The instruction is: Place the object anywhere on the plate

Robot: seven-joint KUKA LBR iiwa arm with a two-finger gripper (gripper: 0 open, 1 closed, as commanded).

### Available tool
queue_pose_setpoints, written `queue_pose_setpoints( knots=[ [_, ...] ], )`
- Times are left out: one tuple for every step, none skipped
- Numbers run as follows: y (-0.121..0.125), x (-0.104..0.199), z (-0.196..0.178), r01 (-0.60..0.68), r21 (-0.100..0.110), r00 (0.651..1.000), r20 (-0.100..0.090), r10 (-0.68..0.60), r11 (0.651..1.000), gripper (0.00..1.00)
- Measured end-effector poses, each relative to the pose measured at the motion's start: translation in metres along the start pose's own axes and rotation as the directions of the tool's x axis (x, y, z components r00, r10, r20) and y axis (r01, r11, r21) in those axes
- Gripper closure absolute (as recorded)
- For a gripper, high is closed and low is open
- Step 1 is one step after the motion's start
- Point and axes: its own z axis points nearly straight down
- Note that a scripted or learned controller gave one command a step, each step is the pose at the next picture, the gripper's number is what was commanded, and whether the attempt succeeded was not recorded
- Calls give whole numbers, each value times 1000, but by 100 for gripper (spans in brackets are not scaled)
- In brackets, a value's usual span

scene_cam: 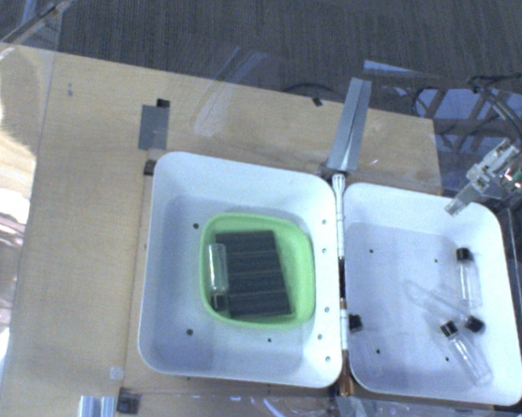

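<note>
**Clear vials, green plate**

Pale metal claw (471, 193) hangs over the right bin's (395, 267) far rim; you can't tell its opening. Two clear vials (467, 275) (464, 349) lie below, faint. Another vial (219, 268) rests on the green plate (302, 274), left bin (164, 266).

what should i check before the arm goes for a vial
1. Plate sits in left bin: ok.
2. Room on plate: not ok, a dark ridged block and a clear vial cover most of it.
3. Vials in right bin, upper vial and lower vial, lie apart: ok.
4. Gripper above a vial: not ok, it is at the bin's far right corner.
5. Fingers open: cannot tell.
</note>
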Motion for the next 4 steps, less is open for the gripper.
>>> queue_pose_setpoints(
  knots=[
    [-1, 0, -11, 238, -1, 971, 1, -238, 971, 0],
    [-4, 4, 1, 403, -1, 915, -1, -403, 915, 0],
    [-3, 4, 7, 616, -2, 788, 0, -616, 788, 0],
    [1, -1, 0, 750, -2, 662, 2, -750, 662, 0]
  ],
)
